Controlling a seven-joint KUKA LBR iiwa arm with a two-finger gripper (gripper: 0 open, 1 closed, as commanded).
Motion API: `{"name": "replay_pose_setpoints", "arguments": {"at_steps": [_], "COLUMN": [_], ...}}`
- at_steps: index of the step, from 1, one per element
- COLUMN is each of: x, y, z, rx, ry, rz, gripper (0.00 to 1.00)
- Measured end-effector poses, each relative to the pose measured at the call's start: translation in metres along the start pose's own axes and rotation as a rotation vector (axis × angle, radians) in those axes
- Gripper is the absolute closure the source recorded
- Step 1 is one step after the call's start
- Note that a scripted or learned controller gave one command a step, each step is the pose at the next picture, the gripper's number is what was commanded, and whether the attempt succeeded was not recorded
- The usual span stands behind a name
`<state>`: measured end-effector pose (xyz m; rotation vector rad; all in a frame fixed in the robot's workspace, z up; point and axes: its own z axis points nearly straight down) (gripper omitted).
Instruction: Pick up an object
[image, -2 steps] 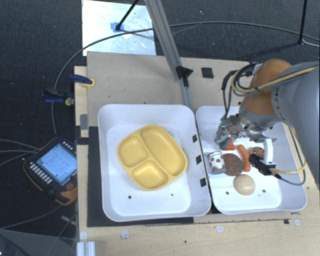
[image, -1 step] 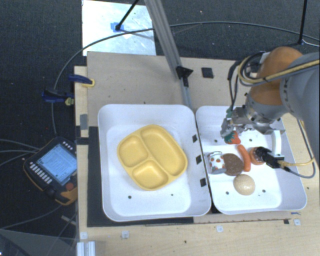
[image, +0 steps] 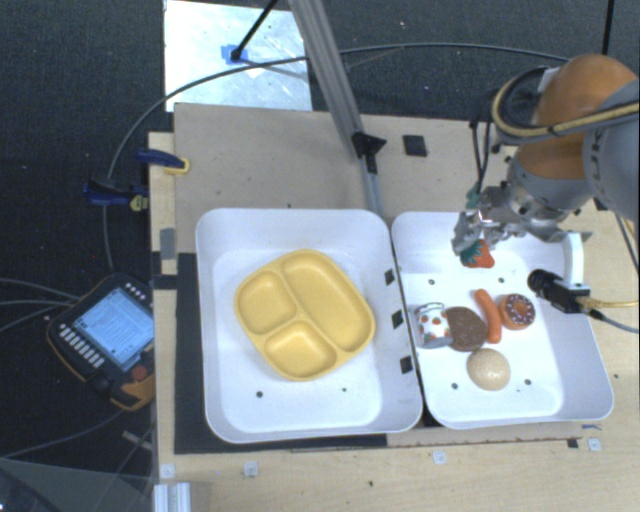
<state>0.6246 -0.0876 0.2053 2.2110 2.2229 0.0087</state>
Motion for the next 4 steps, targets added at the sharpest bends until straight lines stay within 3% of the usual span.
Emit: {"name": "replay_pose_setpoints", "arguments": {"at_steps": [1,4], "x": [0.000,0.159], "y": [0.002,-0.001], "z": [-0.054,-0.054], "rx": [0.001,0.007], "ry": [0.000,0.002], "rz": [0.000,-0.004], "gripper": [1.00,1.00]}}
